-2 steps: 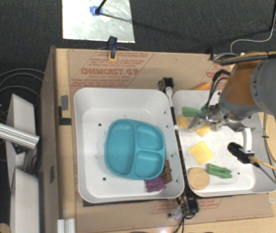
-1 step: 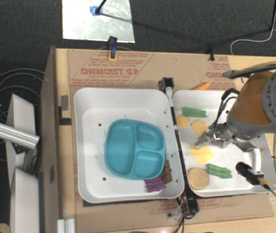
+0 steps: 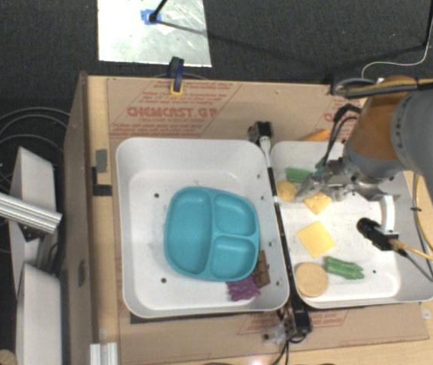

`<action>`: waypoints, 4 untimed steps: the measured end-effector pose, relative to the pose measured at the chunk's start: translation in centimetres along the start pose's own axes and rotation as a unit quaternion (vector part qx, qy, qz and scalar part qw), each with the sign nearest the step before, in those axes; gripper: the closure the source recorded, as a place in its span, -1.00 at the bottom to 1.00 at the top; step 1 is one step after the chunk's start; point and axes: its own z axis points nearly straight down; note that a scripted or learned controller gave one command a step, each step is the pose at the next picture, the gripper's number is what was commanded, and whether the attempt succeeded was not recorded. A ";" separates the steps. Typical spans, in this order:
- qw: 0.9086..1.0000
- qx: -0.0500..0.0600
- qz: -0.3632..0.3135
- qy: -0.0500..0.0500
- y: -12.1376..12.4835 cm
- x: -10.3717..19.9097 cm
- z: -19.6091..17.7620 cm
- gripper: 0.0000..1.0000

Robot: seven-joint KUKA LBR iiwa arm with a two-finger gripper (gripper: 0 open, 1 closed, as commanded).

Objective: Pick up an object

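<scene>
1. The claw [image 3: 316,189] is seen low in the right bin [image 3: 410,284], over a yellow block [image 3: 317,203]; whether it is open or closed cannot be told, nor whether anything is gripped.
2. A green piece [image 3: 298,175] is partly hidden behind the claw.
3. The left bin [image 3: 136,158] carries a teal divided plate [image 3: 211,233], with a purple piece [image 3: 241,289] at the near wall.
4. A yellow slab [image 3: 316,238], a tan disc [image 3: 311,278] and a green pod [image 3: 344,268] lie apart, with bare floor between them.
5. The worktop [image 3: 224,112] is brown board.

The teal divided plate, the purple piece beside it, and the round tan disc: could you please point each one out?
teal divided plate [image 3: 211,233], camera view, on its centre ridge.
purple piece [image 3: 240,289], camera view, on its middle.
round tan disc [image 3: 311,278], camera view, on its top face.
</scene>
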 end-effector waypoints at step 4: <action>1.000 0.007 0.004 0.001 -9.0 0.2 0.1 -1.00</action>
